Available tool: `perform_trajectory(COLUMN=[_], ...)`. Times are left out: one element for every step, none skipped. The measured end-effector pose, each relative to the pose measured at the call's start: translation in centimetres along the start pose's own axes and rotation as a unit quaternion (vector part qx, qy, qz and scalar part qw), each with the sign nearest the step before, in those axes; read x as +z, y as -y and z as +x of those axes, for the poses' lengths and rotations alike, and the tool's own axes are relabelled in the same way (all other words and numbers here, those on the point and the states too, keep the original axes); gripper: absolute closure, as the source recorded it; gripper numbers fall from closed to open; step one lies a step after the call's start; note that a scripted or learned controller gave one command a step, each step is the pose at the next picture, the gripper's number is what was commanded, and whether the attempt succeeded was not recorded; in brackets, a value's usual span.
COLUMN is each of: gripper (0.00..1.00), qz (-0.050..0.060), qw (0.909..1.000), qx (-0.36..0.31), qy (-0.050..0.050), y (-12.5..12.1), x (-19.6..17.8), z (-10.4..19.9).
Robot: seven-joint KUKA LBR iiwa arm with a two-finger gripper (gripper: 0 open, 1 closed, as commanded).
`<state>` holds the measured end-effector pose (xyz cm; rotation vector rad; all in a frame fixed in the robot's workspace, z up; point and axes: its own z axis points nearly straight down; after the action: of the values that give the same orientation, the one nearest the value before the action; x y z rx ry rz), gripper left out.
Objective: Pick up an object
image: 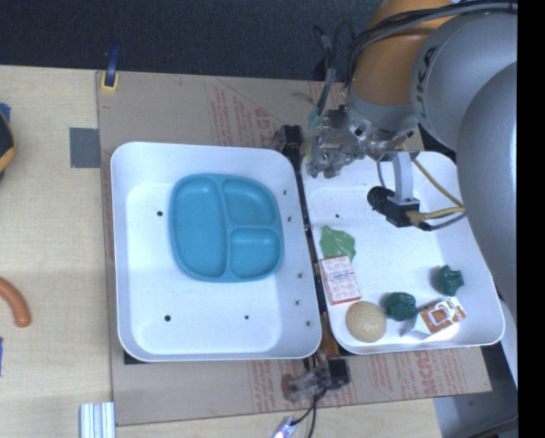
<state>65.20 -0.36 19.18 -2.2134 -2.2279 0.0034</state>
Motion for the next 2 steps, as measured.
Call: perform_trajectory(gripper=[1.0,0.0], qz=[0.0,0.0], qw=[1.0,1.0], qx=[0.002,0.002], qy=[0.0,0.0], y=[-0.4,-0.4], x=[-2.98,-2.98], z=[-5.08,-5.07])
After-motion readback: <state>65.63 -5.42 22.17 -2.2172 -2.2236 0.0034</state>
